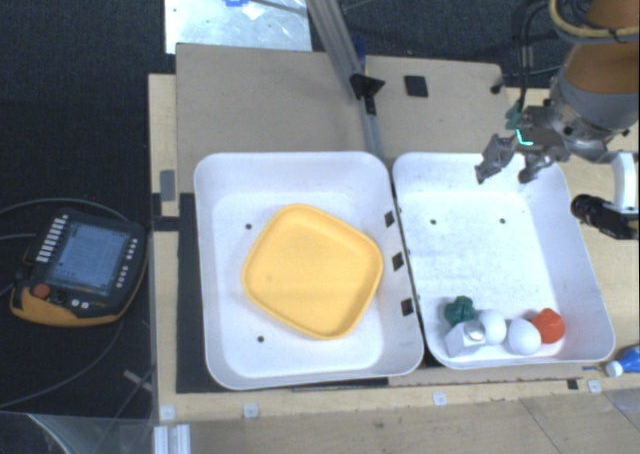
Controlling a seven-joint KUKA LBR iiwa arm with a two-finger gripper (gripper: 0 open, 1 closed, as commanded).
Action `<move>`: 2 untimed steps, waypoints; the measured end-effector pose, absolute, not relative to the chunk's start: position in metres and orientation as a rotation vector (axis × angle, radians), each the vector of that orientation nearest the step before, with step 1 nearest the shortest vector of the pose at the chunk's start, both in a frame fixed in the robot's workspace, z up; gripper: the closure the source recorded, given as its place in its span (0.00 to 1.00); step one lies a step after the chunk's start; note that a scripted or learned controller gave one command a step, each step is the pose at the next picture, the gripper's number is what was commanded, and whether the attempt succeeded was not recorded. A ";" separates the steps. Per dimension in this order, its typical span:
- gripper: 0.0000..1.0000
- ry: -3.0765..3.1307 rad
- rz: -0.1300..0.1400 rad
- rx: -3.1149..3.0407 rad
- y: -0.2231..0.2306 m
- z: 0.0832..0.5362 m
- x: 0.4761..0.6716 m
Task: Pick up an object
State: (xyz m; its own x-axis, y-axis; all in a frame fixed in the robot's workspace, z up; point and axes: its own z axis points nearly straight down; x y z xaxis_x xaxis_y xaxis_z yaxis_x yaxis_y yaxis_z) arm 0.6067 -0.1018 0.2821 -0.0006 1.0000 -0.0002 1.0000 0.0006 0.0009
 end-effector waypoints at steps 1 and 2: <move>0.00 2.222 0.001 2.220 -0.102 0.282 0.607; 0.00 2.224 -0.004 2.224 -0.103 0.220 0.609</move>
State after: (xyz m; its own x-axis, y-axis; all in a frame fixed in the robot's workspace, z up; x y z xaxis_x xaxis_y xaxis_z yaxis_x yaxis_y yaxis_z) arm 0.6085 -0.1025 0.2199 0.0000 1.0000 0.0003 1.0000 0.0000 -0.0044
